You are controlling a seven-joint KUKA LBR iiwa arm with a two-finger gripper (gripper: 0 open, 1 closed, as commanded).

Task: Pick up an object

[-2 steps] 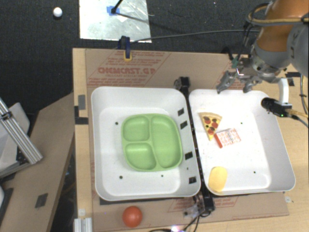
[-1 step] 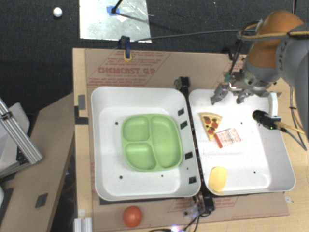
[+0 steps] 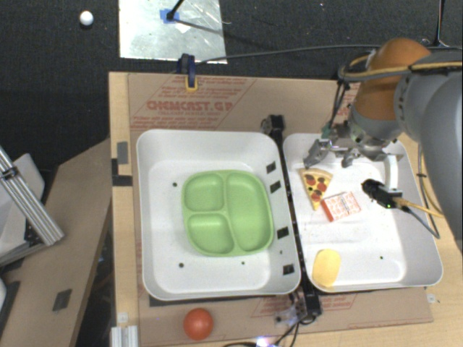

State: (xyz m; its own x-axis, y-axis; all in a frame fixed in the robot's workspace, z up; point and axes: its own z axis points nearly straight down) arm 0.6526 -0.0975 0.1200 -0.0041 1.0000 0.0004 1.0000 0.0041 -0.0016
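Beside wedge-shaped pizza slice (image 3: 316, 184) — tool (image 3: 330, 152)

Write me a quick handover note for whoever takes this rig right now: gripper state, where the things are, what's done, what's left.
Gripper: low over the right bin's far left corner, just above the pizza slice; nothing visibly held.
Right bin: pizza slice, red-and-white packet touching it, yellow piece near the front edge.
Left bin: green divided tray.
Orange ball lies on the bench in front of the bins.
Done: nothing picked.
Left: grasp and lift one object.
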